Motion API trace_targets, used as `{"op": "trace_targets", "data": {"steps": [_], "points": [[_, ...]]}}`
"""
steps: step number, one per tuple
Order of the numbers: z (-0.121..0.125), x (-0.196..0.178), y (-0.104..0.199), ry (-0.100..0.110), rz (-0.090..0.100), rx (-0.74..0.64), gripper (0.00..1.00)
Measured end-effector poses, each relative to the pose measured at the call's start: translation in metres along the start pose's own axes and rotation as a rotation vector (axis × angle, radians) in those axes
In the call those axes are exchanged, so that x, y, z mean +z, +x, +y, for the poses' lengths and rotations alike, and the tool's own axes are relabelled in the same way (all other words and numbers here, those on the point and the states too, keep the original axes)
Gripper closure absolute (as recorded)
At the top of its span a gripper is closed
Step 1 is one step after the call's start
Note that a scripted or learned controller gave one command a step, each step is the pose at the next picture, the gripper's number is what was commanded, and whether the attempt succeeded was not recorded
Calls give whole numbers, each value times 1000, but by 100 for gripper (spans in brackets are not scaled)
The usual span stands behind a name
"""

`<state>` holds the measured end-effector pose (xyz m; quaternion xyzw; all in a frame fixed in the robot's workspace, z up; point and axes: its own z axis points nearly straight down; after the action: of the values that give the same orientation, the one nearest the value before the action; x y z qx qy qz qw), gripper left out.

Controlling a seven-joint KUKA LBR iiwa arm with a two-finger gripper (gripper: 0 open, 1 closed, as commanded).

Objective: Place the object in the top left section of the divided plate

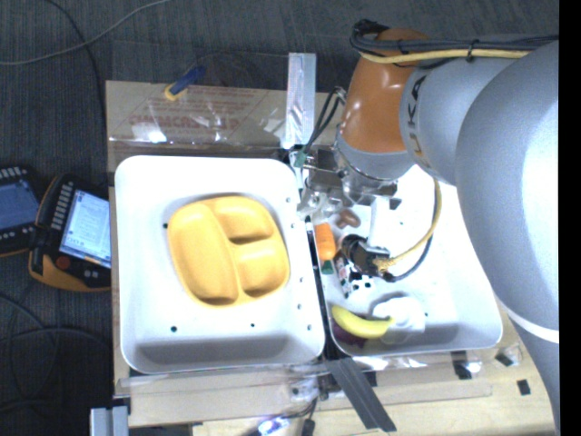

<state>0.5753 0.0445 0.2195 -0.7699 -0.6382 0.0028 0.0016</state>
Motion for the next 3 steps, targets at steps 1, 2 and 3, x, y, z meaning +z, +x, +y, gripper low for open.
{"op": "trace_targets", "data": {"steps": [1,2,3], "points": [[-44,39,-44,1,-2,151,100],[5,39,-20,1,0,146,100],[-54,39,-60,2,-1,121,100]]}}
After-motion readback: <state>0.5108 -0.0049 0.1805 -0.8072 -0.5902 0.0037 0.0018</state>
